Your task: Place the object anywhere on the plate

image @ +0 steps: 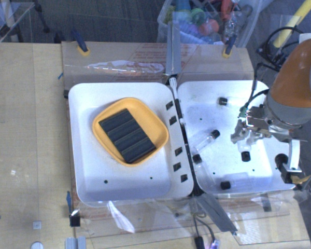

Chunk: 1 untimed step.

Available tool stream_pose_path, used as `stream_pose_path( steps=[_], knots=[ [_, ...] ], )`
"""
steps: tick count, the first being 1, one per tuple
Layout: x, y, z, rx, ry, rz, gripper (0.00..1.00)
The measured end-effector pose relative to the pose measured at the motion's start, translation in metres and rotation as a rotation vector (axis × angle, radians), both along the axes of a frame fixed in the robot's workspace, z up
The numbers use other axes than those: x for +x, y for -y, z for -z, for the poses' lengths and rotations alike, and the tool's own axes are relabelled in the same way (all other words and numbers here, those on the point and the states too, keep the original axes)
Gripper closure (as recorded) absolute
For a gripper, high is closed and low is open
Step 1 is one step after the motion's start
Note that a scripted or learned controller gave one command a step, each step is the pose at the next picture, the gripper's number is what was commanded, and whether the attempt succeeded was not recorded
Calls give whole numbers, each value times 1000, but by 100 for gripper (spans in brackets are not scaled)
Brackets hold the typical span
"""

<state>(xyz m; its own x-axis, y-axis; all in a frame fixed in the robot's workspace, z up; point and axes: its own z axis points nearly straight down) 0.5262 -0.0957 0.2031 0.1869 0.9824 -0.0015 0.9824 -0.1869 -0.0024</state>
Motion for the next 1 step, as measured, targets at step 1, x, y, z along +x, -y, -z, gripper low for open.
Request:
stream_pose_path(
  steps=[1],
  knots=[
    [0,0,0,0,0,0,0]
  ],
)
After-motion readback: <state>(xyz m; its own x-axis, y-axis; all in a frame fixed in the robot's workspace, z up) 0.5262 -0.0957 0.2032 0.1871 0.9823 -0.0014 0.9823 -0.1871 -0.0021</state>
